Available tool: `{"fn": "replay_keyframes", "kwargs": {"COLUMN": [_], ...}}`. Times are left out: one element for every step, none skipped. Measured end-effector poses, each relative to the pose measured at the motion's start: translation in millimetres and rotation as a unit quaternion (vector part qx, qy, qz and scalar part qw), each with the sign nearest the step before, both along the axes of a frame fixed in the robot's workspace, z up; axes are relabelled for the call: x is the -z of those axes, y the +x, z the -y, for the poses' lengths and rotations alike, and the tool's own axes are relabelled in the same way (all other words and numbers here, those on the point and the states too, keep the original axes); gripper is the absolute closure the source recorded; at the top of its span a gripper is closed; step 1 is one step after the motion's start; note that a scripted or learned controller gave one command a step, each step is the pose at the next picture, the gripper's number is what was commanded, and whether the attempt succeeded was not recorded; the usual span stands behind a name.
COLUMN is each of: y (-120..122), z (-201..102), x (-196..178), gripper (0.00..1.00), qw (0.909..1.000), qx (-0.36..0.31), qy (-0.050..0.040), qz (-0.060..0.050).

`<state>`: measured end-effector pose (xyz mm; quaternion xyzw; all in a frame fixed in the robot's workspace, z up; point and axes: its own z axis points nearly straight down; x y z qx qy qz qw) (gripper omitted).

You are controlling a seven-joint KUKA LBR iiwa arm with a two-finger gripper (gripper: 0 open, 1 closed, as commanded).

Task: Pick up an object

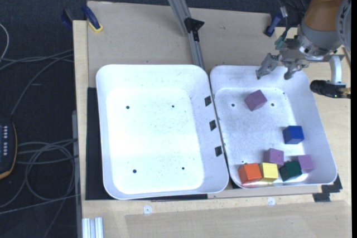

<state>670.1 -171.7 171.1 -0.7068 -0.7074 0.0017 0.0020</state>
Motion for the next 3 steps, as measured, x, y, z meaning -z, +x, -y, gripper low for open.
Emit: {"fn": "replay_keyframes", "kwargs": {"y": [2.7, 2.5, 4.4], "z": [-6.0, -6.7, -6.7], "x": [44.7, 73.0, 58.7], "gripper": [0.00, 0.00, 1.00], "qw": [1.0000, 1.0000, 1.0000], "qx": [-0.001, -0.001, -0.001], "qy": [0.0003, -0.0001, -0.0010], "qz": [0.000, 0.001, 0.004]}}
